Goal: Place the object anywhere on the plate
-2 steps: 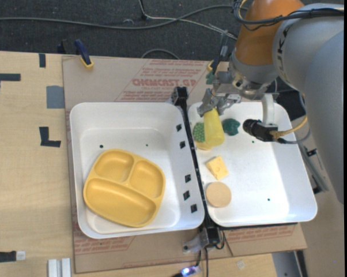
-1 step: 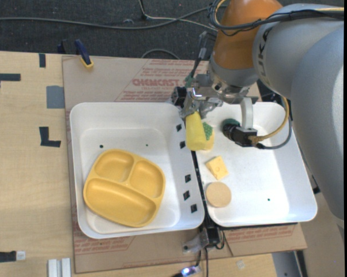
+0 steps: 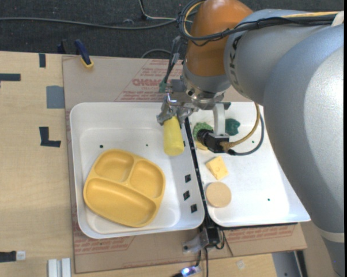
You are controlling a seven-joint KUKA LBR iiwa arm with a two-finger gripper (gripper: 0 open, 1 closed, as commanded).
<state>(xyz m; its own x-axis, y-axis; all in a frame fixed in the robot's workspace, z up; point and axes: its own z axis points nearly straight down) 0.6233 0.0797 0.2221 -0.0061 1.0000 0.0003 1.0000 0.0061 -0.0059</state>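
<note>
Corn cob (image 3: 173, 136), pale yellow, a stubby cylinder w/ a rounded lower end, hangs nearly upright in the view: long axis runs top to bottom, lower end tipped a little toward the near side. Its top sits right under the gripper (image 3: 172, 116); its lower end shows over the right part of the left bin (image 3: 81, 154), just beside the divider between the two bins. It is well apart from the plate (image 3: 124, 186), which lies down-left of it.

Gripper: metal fingers close in on the cob's top end, one finger visible at its left side; the cob looks pinched between them, so only narrowly open, approx. the cob's width. Far finger partly hidden by the wrist, so exact contact can't be told.

Plate is yellow, smooth plastic, rounded-square, w/ three compartments split by raised ridges; it rests tilted in the left bin's near half.

Right bin (image 3: 266, 212), glossy white plastic like the left one, holds a yellow cheese wedge (image 3: 217, 168), a flat round tan cookie (image 3: 218, 194) just below it, and a leafy green item (image 3: 232, 125) partly behind the gripper's hardware. Black cable (image 3: 242, 149) loops off the wrist over this bin.

Arm (image 3: 300, 85): smooth grey shell, orange dome above the wrist. Bins sit on brown cardboard (image 3: 116, 79) atop a light wooden bench (image 3: 23, 172).
</note>
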